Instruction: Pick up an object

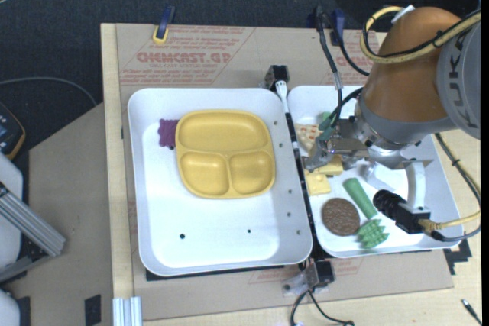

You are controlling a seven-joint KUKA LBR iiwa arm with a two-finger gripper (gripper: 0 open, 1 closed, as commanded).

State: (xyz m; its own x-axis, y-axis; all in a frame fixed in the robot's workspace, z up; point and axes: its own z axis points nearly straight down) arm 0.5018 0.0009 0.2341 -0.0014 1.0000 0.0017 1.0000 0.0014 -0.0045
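Trouble was near, we thought. The gripper (325, 156) hung over the cheese (318, 183) in the right bin (439, 172); its state we could not tell. Beside the cheese, a cracker (307, 135) could get bumped.

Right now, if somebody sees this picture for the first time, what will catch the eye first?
Probably the yellow tray, divided in three, lying in the left bin. Next, the arm's big orange band over the right bin, where a brown disc and a green toy lie near the front.
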